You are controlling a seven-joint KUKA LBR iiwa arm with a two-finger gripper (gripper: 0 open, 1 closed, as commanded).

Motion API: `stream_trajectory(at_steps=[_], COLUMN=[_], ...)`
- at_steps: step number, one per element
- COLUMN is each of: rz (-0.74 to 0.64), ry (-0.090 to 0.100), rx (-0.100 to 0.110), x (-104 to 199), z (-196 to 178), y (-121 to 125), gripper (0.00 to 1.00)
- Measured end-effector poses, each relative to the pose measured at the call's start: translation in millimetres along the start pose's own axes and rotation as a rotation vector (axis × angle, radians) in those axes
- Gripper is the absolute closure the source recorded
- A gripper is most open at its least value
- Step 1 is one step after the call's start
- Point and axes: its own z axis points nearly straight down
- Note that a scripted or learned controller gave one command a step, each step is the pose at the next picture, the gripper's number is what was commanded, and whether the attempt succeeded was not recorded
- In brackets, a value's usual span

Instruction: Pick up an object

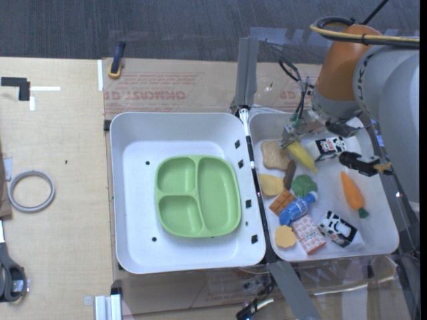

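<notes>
The right bin (380, 242) holds several toy foods. Among them are a yellow banana (300, 156), a tan bread slice (273, 155), green broccoli (305, 185), a blue bottle (296, 209), an orange carrot (351, 191) and a pink-and-white box (309, 235). My gripper (294, 133) hangs low over the bin's back left part. It sits just above the upper end of the banana and beside the bread slice. The grey arm with its orange band (343, 62) hides the bin's back right corner.
The left bin (127, 199) holds a green divided plate (199, 195). A black-and-white carton (338, 228) lies at the right bin's front. A grey post (245, 75) stands behind the wall between the bins. A tape ring (30, 191) lies on the bench at the left.
</notes>
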Motion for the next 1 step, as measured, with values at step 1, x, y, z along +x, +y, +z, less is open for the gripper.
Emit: stream_trajectory(at_steps=[1], rz=[-0.017], ry=[0.004], rx=[0.002], x=[68.3], z=[-116.2], y=[20.5], gripper=[1.0])
